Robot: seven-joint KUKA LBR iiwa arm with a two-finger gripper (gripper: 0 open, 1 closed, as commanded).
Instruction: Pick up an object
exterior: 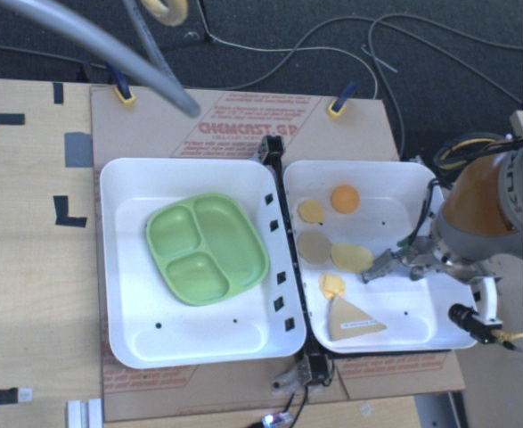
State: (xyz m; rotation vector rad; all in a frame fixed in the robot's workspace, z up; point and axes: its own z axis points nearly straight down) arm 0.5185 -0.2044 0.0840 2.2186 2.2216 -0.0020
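The right bin (395,175) holds several small food pieces: an orange ball (345,199), a small yellow disc (310,210), a tan disc (314,247), a pale yellow oval (351,257), a small yellow lump (331,284) and a tan wedge with a white label (354,320). My gripper (374,271) reaches in from the right, low over the bin floor, its tip just right of the pale yellow oval. Nothing shows between its fingers.
A green three-compartment plate (207,248) lies in the left bin (118,239). A black divider with clips (284,239) separates the bins. The arm's grey body and orange band (475,208) sit over the right bin's right edge. Cables run behind the bench.
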